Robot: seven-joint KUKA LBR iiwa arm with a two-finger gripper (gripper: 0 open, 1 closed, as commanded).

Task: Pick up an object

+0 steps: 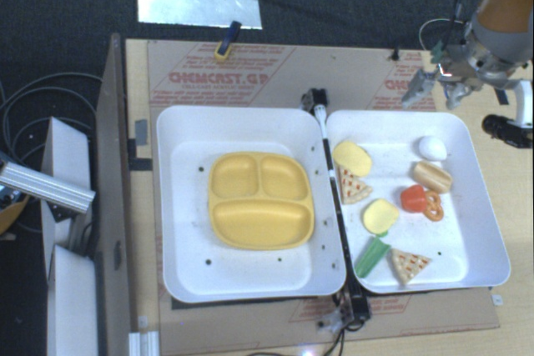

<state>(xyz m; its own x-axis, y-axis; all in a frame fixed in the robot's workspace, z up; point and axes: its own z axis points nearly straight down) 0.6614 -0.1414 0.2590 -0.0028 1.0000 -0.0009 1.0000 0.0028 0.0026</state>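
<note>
The right white bin (476, 204) holds several toy foods: a white egg (431, 147), a hot dog bun (431, 176), a red pepper piece (414, 198) with an orange ring (433, 208), two yellow chips (352, 157) (380, 217), two waffle wedges (354, 188) (409, 264) and a green pod (371, 256). My gripper (435, 91) hangs above the bench just beyond the right bin's far edge, its two fingers spread apart with nothing between them. The egg lies a short way in front of it.
The left white bin (179, 179) holds a yellow divided tray (260, 200). A black clip (315, 101) sits where the bins meet at the back. A yellow-and-blue tool (225, 42) lies on the cardboard behind the left bin. Cables and metal parts crowd the far left.
</note>
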